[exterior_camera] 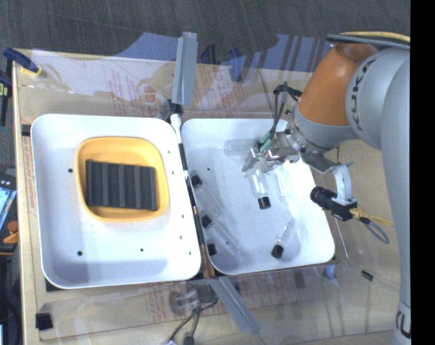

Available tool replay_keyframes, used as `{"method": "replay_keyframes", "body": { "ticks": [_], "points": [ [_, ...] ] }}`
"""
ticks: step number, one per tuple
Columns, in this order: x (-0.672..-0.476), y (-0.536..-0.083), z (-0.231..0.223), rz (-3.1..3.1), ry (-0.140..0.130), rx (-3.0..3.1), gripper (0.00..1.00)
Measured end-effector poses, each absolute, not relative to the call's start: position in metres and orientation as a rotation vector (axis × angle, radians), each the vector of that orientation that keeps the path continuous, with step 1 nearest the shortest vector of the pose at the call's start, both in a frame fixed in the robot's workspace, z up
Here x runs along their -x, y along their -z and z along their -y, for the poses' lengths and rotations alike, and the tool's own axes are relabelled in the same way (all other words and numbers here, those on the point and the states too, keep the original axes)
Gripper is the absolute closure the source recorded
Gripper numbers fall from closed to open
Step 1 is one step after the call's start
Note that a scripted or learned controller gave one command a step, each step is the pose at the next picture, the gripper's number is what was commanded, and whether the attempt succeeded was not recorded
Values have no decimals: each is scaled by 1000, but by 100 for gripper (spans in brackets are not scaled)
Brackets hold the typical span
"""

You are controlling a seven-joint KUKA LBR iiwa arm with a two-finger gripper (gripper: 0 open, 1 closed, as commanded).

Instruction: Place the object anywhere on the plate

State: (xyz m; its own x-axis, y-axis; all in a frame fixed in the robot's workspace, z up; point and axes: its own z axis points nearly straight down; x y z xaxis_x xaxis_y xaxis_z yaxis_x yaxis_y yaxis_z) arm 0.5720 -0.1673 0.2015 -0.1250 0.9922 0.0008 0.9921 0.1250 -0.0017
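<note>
A yellow plate [120, 148] lies in the left bin [52, 192], and a black ribbed rectangular block [122, 184] rests on it. My gripper [263, 159] hangs over the upper middle of the right bin [224, 139]. Directly below it lies a clear vial with a black cap [262, 195], close to the gripper. Whether the two touch cannot be made out. A second clear vial with a black cap [280, 241] lies nearer the front right corner of that bin.
More clear tubes with black ends [206, 223] lie along the right bin's left side. A divider rail [186, 171] separates the two bins. The arm's orange-banded wrist [332, 85] looms over the right bin's far right corner.
</note>
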Motion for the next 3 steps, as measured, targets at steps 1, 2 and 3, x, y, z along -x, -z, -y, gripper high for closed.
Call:
{"method": "replay_keyframes", "body": {
  "ticks": [1, 2, 3],
  "points": [
    [-613, -234, 90, 2503, -2, 1895, 100],
    [-631, -201, 57, 2769, -3, 1476, 100],
    [-631, -201, 57, 2768, -3, 1477, 0]
  ]
}}
